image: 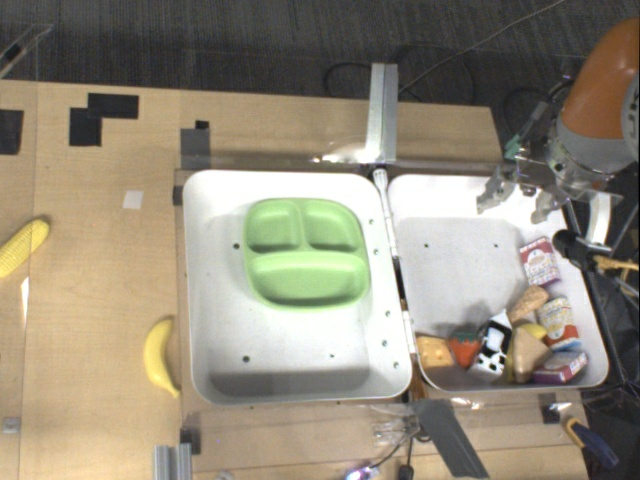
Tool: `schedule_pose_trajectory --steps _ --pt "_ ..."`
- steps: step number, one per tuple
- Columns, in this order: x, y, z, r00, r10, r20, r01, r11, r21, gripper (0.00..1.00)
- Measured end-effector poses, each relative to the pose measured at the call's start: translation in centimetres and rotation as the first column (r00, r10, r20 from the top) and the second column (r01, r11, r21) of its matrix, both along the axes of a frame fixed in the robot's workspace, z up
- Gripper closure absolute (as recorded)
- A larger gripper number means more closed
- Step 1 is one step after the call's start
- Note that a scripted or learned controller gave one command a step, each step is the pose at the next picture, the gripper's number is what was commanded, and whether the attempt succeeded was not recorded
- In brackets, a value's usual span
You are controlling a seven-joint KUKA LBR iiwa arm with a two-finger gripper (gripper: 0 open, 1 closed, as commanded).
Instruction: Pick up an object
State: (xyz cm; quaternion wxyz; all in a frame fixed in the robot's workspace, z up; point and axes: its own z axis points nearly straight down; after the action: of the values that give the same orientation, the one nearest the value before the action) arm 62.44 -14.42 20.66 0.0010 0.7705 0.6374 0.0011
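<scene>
On the worktop (90,298) at far left, a corn cob (22,248) is cut by the edge, and a banana (160,356) lies beside the left bin (200,268), which holds a green divided plate (305,251). In the right bin (450,268), small items crowd the near right corner: a carton (538,263), a black-and-white toy (491,349), others too jumbled to name. The tool (518,196) hangs above the bin's far right corner, fingers spread apart with nothing between them; the arm (600,88) is cropped at right.
</scene>
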Motion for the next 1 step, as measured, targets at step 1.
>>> schedule_pose_trajectory --steps 1 --pt "0.42 -4.95 -5.51 0.999 -0.054 0.001 0.054 0.999 -0.001 0.0"
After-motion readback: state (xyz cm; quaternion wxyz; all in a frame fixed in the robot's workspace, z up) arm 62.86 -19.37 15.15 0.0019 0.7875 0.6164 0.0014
